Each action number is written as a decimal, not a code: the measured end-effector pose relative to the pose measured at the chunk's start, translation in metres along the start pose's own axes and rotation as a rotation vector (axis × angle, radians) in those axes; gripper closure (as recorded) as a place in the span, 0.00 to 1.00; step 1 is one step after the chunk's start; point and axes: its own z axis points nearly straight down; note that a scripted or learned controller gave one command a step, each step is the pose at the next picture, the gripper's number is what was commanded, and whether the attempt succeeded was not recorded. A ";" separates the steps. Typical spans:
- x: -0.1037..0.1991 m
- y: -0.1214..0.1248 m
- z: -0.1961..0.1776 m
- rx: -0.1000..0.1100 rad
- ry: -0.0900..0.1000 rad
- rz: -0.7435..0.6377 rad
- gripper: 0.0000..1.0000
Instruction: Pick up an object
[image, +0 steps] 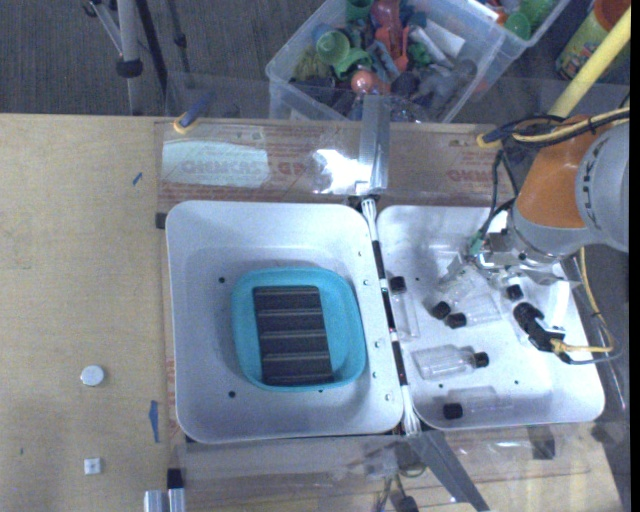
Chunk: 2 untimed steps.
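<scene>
Arm (585, 185) cut off by right frame edge; its wrist hides part of the right bin (520, 405) floor beneath it. Gripper (478, 262) fingers blurred against clear plastic, state unreadable. Clear bottles (450, 358) nearly vanish on the white floor, outlines uncertain; storage box (400, 50) clipped by top edge, contents indistinct.

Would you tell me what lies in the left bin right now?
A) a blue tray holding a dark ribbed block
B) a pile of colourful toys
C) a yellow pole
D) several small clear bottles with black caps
A: the left bin holds a blue tray with a dark ribbed block in it; the clear bottles lie in the right bin.
</scene>
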 end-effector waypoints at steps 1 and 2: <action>-0.001 0.001 -0.011 -0.006 0.000 0.002 1.00; -0.001 0.001 -0.011 -0.005 0.000 0.002 0.00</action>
